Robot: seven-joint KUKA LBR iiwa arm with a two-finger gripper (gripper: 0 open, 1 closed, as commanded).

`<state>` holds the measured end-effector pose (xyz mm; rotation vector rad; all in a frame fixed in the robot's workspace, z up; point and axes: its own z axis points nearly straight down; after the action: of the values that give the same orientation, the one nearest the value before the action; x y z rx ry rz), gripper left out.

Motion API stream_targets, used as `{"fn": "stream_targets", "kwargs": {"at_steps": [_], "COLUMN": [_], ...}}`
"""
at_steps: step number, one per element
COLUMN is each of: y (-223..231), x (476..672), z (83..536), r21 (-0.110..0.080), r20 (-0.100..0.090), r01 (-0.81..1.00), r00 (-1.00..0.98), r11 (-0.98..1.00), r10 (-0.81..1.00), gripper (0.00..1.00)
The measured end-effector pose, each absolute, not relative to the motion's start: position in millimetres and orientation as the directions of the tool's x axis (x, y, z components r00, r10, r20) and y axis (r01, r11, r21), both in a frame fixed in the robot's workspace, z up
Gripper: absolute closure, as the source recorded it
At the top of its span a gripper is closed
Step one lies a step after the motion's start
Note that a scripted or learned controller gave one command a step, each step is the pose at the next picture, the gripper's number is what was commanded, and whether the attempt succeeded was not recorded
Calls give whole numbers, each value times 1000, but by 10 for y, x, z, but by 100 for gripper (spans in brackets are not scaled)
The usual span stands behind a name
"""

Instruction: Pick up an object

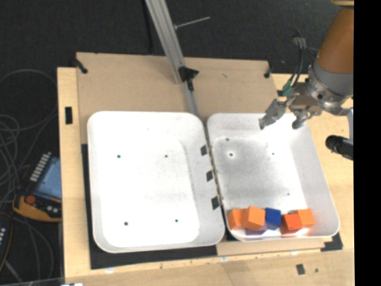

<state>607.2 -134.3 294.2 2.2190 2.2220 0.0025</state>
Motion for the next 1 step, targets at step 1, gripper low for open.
{"fn": "stream_targets", "kwargs": {"at_steps": [1], "y": [-1873], "x": [5281], "z": [2062], "r21": [-10], "r20": [-1], "r01": [1000], "r00": [7], "r11": [-7], "r10": [1000], "gripper": [0]}}
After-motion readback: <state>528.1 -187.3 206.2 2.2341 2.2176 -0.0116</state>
